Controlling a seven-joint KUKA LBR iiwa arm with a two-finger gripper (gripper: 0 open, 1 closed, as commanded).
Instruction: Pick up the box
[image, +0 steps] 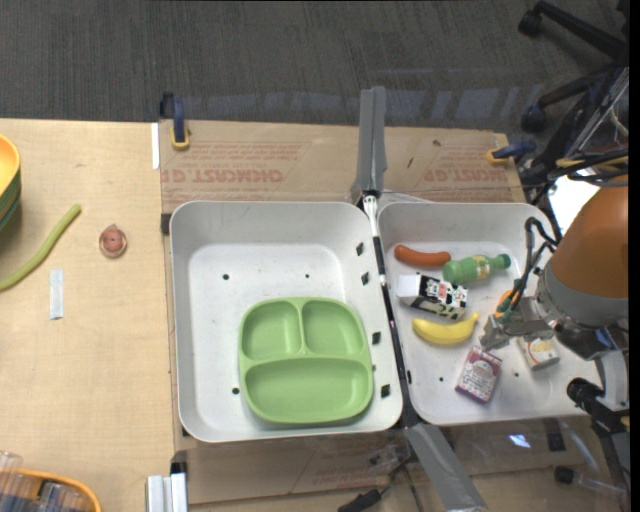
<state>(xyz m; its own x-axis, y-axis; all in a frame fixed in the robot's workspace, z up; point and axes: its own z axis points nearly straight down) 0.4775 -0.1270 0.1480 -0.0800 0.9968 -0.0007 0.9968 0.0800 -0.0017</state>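
Right bin (440, 408), lower right of frame, nearest first: pink box (478, 375) lying flat near the front wall, untouched, with a small white carton (541, 351) to its right; gripper (505, 328) low over the floor just above and right of the pink box, finger spread cannot be told, nothing seen between them. Further back: banana (444, 329), black-and-white carton (433, 291), green bottle (477, 267), sausage (422, 256). Left bin (200, 300), frame centre: green divided plate (305, 360). Judged status: approach underway; grasp and lift outstanding.
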